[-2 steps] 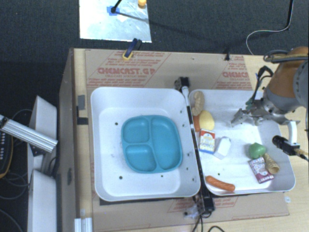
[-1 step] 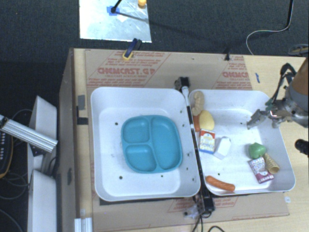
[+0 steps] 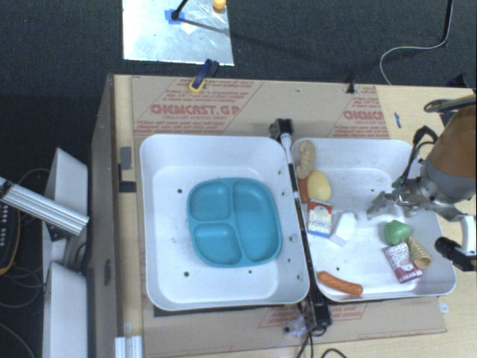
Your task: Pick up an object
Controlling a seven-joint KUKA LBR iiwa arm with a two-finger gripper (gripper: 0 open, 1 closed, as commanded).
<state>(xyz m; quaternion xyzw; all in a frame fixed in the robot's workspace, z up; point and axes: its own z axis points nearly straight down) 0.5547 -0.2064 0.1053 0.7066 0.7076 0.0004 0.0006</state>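
Observation:
The right bin [image 3: 358, 149] holds several small objects. A beige potato-like piece [image 3: 305, 155] and a yellow lemon [image 3: 319, 186] lie by its left wall. Below them are a red-and-white carton [image 3: 320, 218] and a white block [image 3: 343, 227]. An orange sausage [image 3: 340, 283] rests at the front. A green piece [image 3: 396, 232], a cone [image 3: 418, 251] and a red packet [image 3: 401, 262] sit at the right. My gripper [image 3: 378, 204] hangs over bare bin floor, up and left of the green piece, open with nothing between its fingers.
The left bin [image 3: 164, 162] carries a blue divided plate [image 3: 233, 221]. A black divider [image 3: 297, 222] runs between the bins. The arm [image 3: 451, 162] comes in over the right bin's right rim. Cables lie on the bench behind.

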